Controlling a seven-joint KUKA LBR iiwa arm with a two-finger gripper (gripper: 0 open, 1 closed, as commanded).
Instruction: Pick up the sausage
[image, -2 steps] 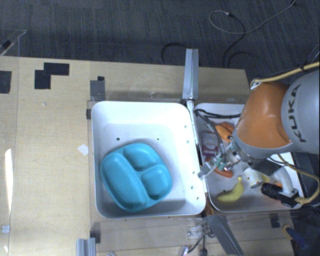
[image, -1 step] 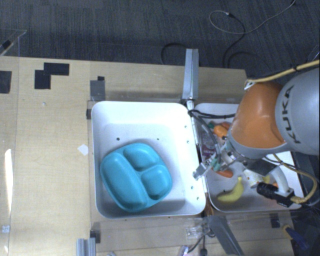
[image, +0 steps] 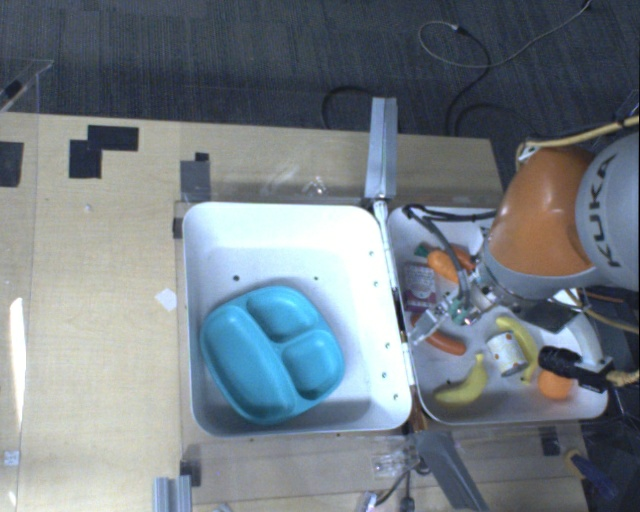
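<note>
Arm comes in from the right of the frame, over the right bin. Gripper sits low at that bin's left side, just above the sausage; fingers' state can't be told, too small and cluttered. Sausage lies reddish in the right bin, lower left part, not seen between the fingers. Banana just below it, orange ball at lower right, carrot-like thing higher up. Left bin holds a blue divided plate at its lower left. Both bins on the wooden worktop.
</note>
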